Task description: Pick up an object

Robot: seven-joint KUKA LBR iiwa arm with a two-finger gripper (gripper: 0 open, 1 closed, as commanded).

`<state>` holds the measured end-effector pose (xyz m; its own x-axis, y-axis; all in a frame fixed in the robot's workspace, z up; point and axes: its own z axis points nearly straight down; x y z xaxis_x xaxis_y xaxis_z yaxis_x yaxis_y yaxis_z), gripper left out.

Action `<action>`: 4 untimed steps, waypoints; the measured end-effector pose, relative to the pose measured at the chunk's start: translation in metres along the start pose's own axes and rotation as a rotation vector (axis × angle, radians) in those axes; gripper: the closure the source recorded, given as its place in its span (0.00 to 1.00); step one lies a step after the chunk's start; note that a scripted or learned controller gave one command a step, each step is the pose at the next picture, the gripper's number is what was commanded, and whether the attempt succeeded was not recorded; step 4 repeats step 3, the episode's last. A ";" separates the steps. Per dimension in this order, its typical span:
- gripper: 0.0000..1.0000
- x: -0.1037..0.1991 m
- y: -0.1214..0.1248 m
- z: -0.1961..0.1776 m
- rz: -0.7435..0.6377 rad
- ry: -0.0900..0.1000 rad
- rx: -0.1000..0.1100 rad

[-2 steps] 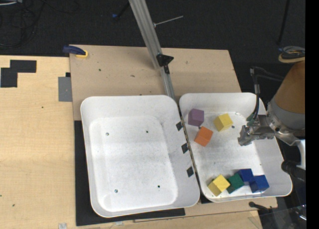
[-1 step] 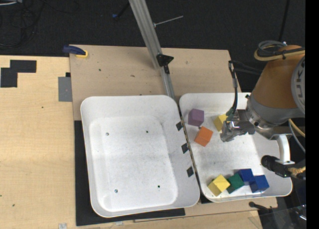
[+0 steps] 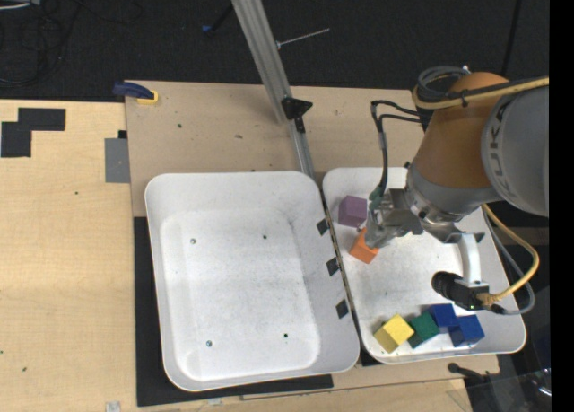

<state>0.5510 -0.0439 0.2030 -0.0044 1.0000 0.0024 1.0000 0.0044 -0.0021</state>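
1. Nearest the camera, along the front edge of the right bin (image 3: 359,188): a yellow block (image 3: 391,335), a green block (image 3: 423,328) and two blue blocks (image 3: 454,324), bunched together and touching or nearly so.
2. Farther back in the same bin: a purple block (image 3: 352,211) near the inner wall, and just below it an orange block (image 3: 362,249), tilted on the floor or slightly off it; cannot tell which.
3. Gripper (image 3: 384,229) low over the bin, right beside the orange block, on its upper right.
4. State of the jaws: cannot tell, hidden among the grey wrist hardware.
5. Left bin (image 3: 179,188): bare white floor with a few dark specks.
6. Progress, as a judgement: approach done, grasp unconfirmed. No block seen clearly between the fingertips, so not counted as held.
7. Left to do: close on the orange block if not yet closed, then lift clear of the bin floor.
8. Likely snag: purple block close by, liable to be nudged.
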 end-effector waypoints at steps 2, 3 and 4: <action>1.00 0.090 0.045 -0.008 0.002 -0.003 0.000; 1.00 0.141 0.069 -0.006 0.002 -0.002 -0.001; 1.00 0.141 0.069 -0.006 0.002 -0.002 -0.001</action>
